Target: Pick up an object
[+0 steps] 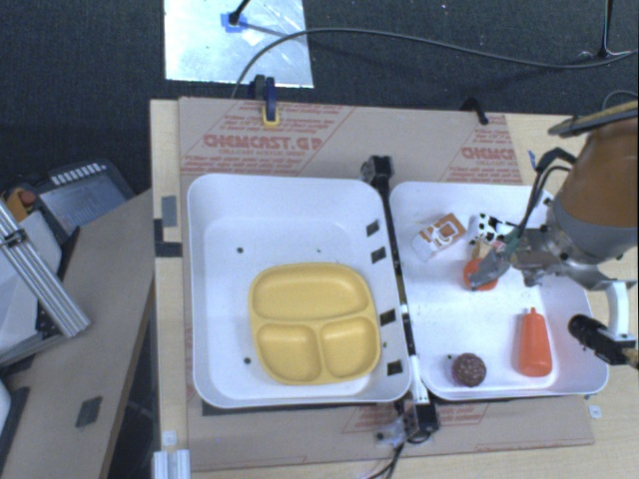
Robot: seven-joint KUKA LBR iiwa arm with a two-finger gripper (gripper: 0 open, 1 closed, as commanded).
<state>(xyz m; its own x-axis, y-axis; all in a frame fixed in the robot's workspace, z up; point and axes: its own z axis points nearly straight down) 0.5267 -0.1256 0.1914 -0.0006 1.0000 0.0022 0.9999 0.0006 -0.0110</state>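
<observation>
Two shallow white bins sit side by side on a cardboard sheet. The left bin holds a yellow divided tray. In the right bin, near to far: a brown ball, an orange bottle, a small carton, a black-and-white toy. The gripper, centre right, is clamped on a small orange object. Dark carpet lies beyond.

A divided plate lies in the left bin; in the right bin, a bottle at 3 o'clock of a ball.
</observation>
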